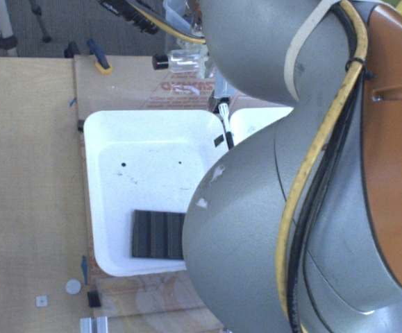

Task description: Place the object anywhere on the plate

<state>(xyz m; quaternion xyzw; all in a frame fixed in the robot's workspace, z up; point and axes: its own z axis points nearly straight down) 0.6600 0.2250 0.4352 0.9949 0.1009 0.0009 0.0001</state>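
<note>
Grey arm [270, 186] blocks most; dark ribbed block [155, 234] at seven o'clock in bin [117, 151]; approach step, pick pending.

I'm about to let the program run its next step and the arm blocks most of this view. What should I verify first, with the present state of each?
1. Gripper located: cannot tell; the arm covers where it would be.
2. Object held: cannot tell.
3. Plate located: cannot tell; a dark ribbed slab lies in the left bin, its right end under the arm.
4. Right bin contents: cannot tell; just a corner shows.
5. Left bin seated flat on the bench: ok.
6. Yellow cable lying along the arm: ok.
</note>
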